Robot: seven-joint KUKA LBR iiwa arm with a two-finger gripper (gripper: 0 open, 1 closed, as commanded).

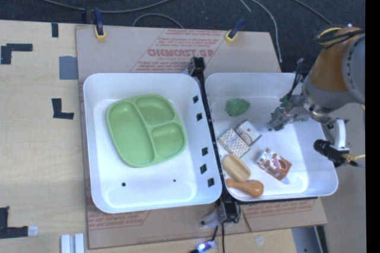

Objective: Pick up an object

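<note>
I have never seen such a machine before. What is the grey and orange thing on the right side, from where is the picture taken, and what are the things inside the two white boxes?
The grey and orange thing is a robot arm. At its end is a gripper with two fingers for picking things up. It hangs over the right bin, and nothing shows between its fingers.

The picture comes from one fixed camera above the bench, looking down at a slant.

The left bin holds a green divided plate. The right bin holds a green lump, two small patterned packets, a red and white packet, and two tan, bread-like pieces. The black strip lies between the bins.
</note>
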